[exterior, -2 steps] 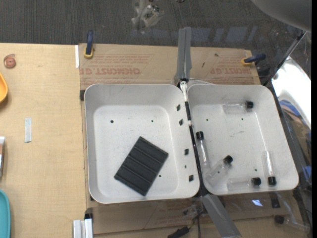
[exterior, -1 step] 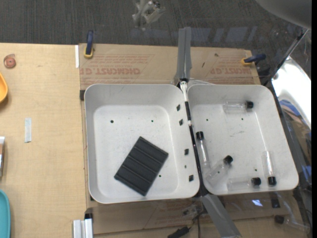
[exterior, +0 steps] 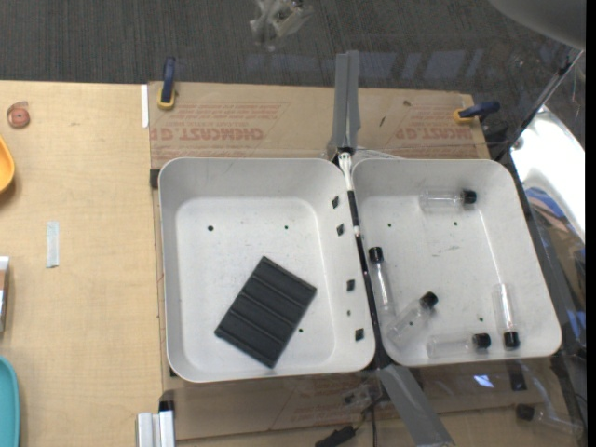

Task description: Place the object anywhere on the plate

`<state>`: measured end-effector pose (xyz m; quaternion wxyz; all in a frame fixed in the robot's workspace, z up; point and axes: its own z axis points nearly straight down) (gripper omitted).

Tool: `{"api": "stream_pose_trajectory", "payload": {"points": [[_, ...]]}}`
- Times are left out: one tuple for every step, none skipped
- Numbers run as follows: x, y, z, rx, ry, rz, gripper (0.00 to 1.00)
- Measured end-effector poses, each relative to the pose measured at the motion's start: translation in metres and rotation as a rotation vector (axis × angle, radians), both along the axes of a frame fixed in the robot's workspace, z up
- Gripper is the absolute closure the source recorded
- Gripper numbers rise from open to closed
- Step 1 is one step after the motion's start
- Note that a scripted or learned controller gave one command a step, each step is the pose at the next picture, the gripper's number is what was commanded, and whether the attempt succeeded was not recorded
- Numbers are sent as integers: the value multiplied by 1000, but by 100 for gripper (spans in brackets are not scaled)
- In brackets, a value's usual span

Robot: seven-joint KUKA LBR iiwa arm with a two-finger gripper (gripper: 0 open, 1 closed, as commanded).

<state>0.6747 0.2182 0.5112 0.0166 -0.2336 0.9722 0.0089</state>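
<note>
Nearest, dark ribbed plate (exterior: 267, 310), flat in the left bin (exterior: 177, 250). Right of the plate, in the neighbouring bin (exterior: 533, 250), clear black-capped vials (exterior: 380, 282), none touching it. Far beyond the plate, blurred gripper (exterior: 279, 12); spread or pressed together, impossible to tell. Likely pre-grasp: next, lowering onto one vial.

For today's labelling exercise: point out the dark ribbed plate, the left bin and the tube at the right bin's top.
plate (exterior: 267, 311), camera view, middle rib
left bin (exterior: 244, 171), camera view, far rim
tube (exterior: 447, 199), camera view, clear body
</note>
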Motion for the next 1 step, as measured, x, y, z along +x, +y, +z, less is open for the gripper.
{"api": "stream_pose_trajectory", "payload": {"points": [[2,-1,9,3,-3,-3,100]]}}
